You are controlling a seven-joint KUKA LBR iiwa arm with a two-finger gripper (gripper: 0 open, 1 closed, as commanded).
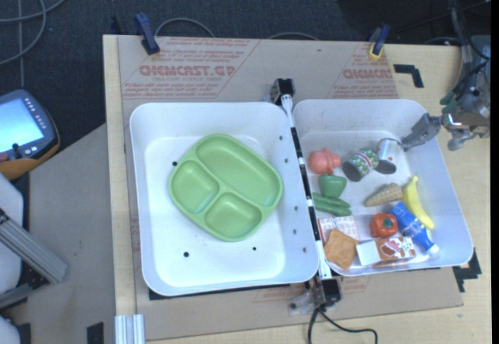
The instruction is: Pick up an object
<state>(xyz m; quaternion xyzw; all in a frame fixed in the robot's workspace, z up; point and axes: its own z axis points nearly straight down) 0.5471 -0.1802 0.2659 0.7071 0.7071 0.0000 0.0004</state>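
Reaching in from the right, the grey arm [474, 89] hangs its claw [421, 132] over the right white bin's [452, 202] upper rim, grip unclear, beside the small tin can [387, 155] among toys.

A divided tray [226, 186] lies in the left bin [148, 202] — the right bin [452, 202] holds small items, perhaps toy food.

Grey metal claw [425, 132], dark cables, silvery wrist hardware
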